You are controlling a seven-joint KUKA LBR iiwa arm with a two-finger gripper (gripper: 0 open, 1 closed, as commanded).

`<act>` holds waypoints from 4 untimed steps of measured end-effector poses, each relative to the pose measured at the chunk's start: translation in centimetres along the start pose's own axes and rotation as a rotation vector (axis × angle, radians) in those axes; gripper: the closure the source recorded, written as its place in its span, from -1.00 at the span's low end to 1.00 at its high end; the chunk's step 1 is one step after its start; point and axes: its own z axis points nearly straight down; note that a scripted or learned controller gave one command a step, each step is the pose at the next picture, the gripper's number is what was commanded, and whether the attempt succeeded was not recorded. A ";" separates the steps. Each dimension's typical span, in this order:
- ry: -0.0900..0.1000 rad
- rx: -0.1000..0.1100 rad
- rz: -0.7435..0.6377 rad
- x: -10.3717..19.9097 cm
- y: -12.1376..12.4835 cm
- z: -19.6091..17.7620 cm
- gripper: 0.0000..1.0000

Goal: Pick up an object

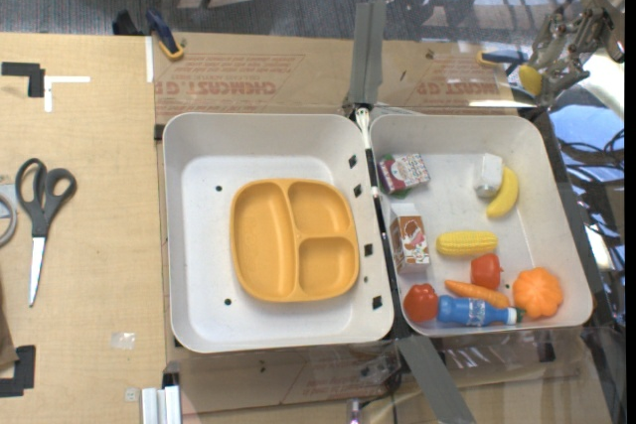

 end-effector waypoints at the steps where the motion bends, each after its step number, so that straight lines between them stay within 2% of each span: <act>1: -0.001 0.001 0.246 -0.3 2.5 21.6 1.00; 2: -0.003 0.002 0.269 3.7 1.1 8.1 1.00; 3: -0.003 0.002 0.264 1.5 0.5 5.6 1.00; 4: -0.008 0.004 0.263 1.4 0.5 4.6 1.00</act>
